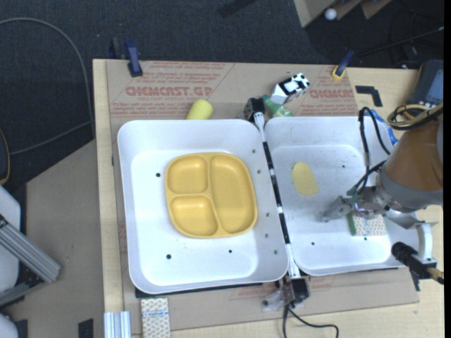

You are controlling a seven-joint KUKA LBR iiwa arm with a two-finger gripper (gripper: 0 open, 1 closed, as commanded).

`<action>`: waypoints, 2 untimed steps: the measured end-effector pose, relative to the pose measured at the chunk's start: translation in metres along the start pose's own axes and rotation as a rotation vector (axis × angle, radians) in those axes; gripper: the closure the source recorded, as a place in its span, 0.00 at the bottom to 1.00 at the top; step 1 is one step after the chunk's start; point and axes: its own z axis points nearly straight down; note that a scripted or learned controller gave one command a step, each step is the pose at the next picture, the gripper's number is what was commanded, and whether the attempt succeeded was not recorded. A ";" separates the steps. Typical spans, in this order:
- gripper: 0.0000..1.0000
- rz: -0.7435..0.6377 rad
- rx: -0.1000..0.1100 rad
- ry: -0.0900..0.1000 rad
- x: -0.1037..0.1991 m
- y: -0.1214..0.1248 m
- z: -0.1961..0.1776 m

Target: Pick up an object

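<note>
In the right bin a flat pale-yellow oval piece lies near the left wall. My gripper hangs low over the bin floor to its lower right, apart from the yellow piece. A small green object sits directly under the gripper's tip, and a patterned flat packet lies just right of it, partly covered by the wrist. The grey arm with its orange band comes in from the right edge.
The left bin holds a yellow three-compartment plate. Behind the bins on the cardboard lie a yellow cylinder and a black-and-white and green item. Cables run along the right bin's far right side.
</note>
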 end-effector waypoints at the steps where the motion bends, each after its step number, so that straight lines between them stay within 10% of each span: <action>1: 0.00 -0.004 0.010 0.010 -0.055 0.033 0.004; 2: 0.00 -0.008 0.009 0.017 -0.057 0.118 0.004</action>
